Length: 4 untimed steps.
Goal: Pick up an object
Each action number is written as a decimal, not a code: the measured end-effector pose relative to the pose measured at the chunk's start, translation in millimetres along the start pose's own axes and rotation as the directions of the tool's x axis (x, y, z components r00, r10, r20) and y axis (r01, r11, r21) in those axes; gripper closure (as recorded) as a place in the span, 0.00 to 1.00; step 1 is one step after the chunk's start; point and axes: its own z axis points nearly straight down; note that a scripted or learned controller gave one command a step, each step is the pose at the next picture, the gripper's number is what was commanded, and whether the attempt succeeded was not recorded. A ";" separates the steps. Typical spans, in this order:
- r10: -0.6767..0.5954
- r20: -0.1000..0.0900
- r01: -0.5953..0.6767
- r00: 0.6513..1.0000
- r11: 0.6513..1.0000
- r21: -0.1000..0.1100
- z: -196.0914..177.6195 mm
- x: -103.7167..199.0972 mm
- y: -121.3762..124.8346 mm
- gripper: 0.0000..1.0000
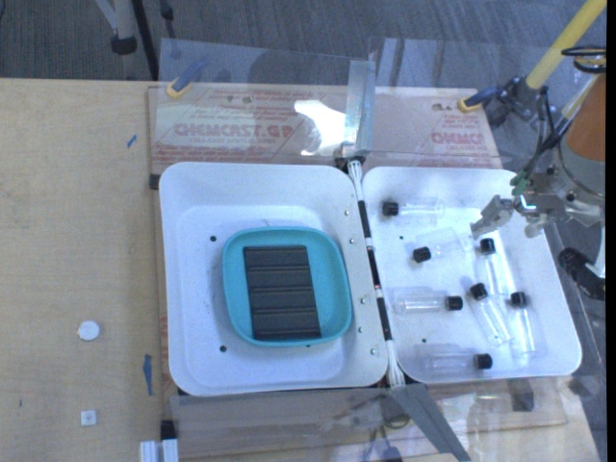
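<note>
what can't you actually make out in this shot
- Gripper, camera view: small and blurred over the right bin; whether its fingers are open or shut is unclear.
- Arm, camera view: cut off by the right edge.
- Clear vials, camera view: the see-through bodies blend into the white bin, so contents are unreadable; mainly the black caps stand out.
- Dark ridged insert in the teal tray, left bin: too little detail to identify.

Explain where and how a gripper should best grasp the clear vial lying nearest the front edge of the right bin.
Probably from above, across the clear body of the vial, left of its black cap. It lies flat, lengthwise left to right, apart from the other vials, so the fingers should close across its narrow width.
</note>
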 end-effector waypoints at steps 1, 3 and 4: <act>-0.074 0.000 0.074 0.997 0.997 -0.001 101.8 -20.6 3.3 0.00; -0.101 0.000 0.101 0.995 0.995 0.000 87.1 0.8 -65.4 0.00; -0.164 -0.003 0.164 0.986 0.986 -0.006 115.1 -38.3 7.2 0.00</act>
